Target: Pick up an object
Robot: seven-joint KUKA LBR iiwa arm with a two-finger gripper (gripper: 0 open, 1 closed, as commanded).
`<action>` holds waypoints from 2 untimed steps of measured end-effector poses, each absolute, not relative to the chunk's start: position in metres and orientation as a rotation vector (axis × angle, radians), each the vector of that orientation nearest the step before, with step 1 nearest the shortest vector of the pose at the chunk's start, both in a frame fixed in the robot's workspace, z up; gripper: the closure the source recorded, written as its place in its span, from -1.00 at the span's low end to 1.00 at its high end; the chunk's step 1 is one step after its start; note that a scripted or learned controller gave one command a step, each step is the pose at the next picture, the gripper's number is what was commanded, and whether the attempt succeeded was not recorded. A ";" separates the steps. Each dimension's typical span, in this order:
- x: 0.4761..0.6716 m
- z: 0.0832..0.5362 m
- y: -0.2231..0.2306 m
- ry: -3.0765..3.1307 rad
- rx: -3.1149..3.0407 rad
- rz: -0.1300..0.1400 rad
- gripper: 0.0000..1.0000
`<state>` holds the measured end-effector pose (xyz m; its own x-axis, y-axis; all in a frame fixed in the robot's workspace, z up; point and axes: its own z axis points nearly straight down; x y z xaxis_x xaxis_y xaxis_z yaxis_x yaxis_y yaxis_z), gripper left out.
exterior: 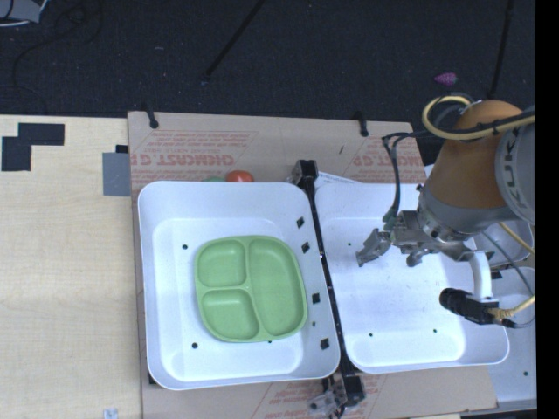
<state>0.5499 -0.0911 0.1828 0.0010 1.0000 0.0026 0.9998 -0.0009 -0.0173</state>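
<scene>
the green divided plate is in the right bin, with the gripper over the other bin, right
Not quite: the camera view shows the green divided plate in the left bin. The gripper is over the other bin, the right one.

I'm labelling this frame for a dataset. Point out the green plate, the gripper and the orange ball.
green plate (251, 288), camera view, centre divider.
gripper (377, 247), camera view, between fingertips.
orange ball (239, 177), camera view, visible top.

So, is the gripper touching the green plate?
Apart. The camera view shows the gripper over the right bin, while the green plate lies in the left bin.
</scene>
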 end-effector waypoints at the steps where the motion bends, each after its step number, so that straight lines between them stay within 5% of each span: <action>1: 0.553 0.190 -0.092 -2.219 -2.218 0.004 -1.00; 2: 0.559 0.144 -0.088 -2.218 -2.217 0.006 -1.00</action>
